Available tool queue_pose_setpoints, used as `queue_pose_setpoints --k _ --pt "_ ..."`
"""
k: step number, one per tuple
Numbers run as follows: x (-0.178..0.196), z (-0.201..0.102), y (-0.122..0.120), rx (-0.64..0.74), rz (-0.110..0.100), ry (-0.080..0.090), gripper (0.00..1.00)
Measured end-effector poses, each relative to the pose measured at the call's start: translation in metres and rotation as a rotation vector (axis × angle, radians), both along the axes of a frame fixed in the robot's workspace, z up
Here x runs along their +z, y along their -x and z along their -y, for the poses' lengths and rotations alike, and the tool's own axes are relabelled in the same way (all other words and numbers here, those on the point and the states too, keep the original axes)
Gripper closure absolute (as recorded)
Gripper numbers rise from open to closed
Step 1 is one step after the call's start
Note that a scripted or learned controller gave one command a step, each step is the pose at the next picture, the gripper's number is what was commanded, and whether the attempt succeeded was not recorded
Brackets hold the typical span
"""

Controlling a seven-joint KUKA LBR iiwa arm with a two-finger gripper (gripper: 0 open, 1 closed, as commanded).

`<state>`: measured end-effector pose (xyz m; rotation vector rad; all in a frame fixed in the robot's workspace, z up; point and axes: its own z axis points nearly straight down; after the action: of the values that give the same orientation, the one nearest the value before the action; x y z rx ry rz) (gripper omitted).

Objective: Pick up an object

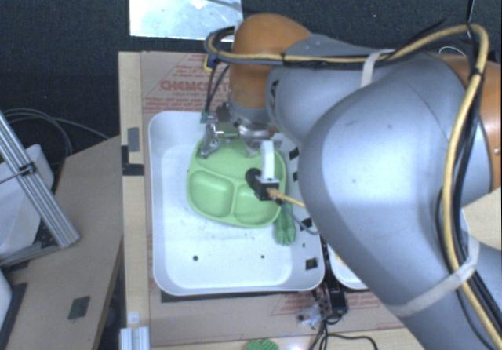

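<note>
Where the gripper point(235, 135) reaches, a green tray point(227, 193) lies in the white bin point(227, 274).

Bin point(169, 207) left free (tray point(227, 187) mid).

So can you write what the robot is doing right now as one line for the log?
arm: reaching into left bin | gripper: over green divided tray | grasp: cannot tell | tray: lying in bin

Pale green tray point(227, 191), white bin point(176, 254)
</note>
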<state>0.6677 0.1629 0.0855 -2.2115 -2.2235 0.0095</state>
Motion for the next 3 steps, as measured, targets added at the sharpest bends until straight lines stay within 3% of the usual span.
queue_pose_setpoints --k 3 --pt "0.0000 0.0000 0.0000 0.000 0.000 0.000 0.00"
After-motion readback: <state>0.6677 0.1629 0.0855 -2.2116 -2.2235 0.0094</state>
